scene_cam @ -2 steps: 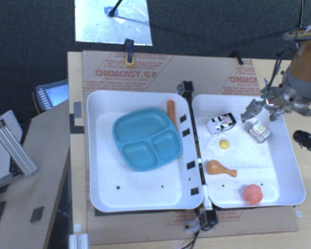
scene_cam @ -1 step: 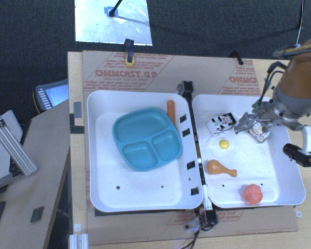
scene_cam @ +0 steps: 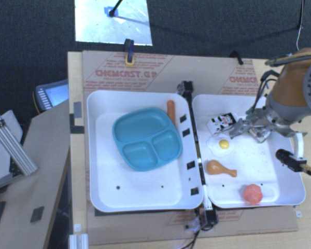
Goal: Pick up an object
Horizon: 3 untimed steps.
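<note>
Now: gripper low in right bin, reaching for a pick.
Fingers look slightly apart w/ nothing between; aimed toward egg just beside, card near, drumstick & pink ball apart.

Count of bench contents, taken from the one overhead view.

White bins: 2. The right bin lies under the gripper; the left bin is well away on the far side of the divider.

Blue divided plate: 1, three compartments, in the bin away from the gripper.

Orange sausage: 1, beside that plate, at the edge nearer the gripper.

Small black-and-white carton: 1, just beside the gripper.

Fried egg: 1, just below the gripper.

Drumstick: 1, further below the gripper.

Pink round object: 1, furthest from the gripper in its bin.

Loose items: 2 left, 4 right.
</note>
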Available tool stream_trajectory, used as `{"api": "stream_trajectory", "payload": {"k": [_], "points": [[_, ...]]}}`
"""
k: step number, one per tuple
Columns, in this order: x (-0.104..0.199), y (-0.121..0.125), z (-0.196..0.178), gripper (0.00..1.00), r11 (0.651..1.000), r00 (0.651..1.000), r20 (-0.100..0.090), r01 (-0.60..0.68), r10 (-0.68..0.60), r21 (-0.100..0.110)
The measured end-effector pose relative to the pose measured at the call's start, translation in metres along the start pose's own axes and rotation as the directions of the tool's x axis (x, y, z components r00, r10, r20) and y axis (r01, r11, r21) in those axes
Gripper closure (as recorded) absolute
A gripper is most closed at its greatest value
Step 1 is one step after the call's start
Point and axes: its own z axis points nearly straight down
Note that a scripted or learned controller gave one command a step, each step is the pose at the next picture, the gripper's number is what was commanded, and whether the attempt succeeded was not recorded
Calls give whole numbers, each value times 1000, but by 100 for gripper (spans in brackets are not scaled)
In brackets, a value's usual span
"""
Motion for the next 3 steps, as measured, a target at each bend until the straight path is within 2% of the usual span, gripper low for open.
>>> {"api": "stream_trajectory", "payload": {"k": [1,2,3], "points": [[0,1,-13,100,1000,1000,2,0,0,-6],[6,11,-70,100,1000,1000,2,5,-5,-10],[4,8,-134,100,1000,1000,3,4,-4,-11]]}}
